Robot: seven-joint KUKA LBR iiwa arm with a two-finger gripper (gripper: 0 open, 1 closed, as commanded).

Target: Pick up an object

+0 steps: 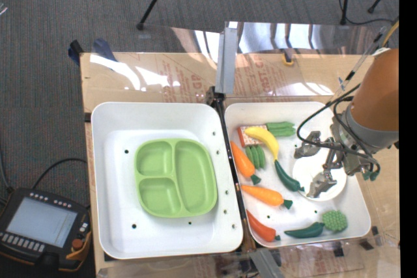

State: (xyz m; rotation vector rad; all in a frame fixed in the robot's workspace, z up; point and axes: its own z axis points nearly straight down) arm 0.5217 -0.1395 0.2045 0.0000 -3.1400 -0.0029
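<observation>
The right bin [296, 107] holds toy food: a yellow banana [264, 138], green beans [281, 129], two orange carrots [242, 161] [264, 195], a dark green pepper [285, 177], a red-orange pepper [260, 228], a green chili [305, 230] and a bumpy green ball [334, 221]. A small white plate [333, 191] lies at the bin's right side. My gripper [314, 169] hangs over that plate, open, with nothing between its fingers. The dark green pepper lies just to its left.
The left bin [104, 140] carries a green divided tray [176, 177]. A small orange box [245, 134] sits under the banana, with green pea pods [255, 156] beside the upper carrot. A teach pendant [42, 224] lies off the bench at lower left.
</observation>
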